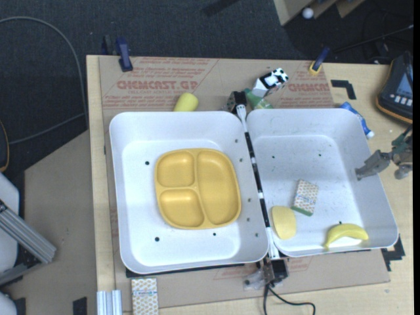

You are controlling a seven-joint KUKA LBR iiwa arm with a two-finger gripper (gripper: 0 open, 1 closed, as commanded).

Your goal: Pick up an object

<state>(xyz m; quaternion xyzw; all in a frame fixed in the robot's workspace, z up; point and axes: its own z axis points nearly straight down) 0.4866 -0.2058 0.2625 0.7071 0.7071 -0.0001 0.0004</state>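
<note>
Yellow curved banana-shaped toy lies in the near right corner of the right white bin, while the grey end effector, its grip state impossible to tell, hovers at the far rim and should descend squarely over it.

Yellow plate; speckled, perhaps green-edged sponge.
</note>
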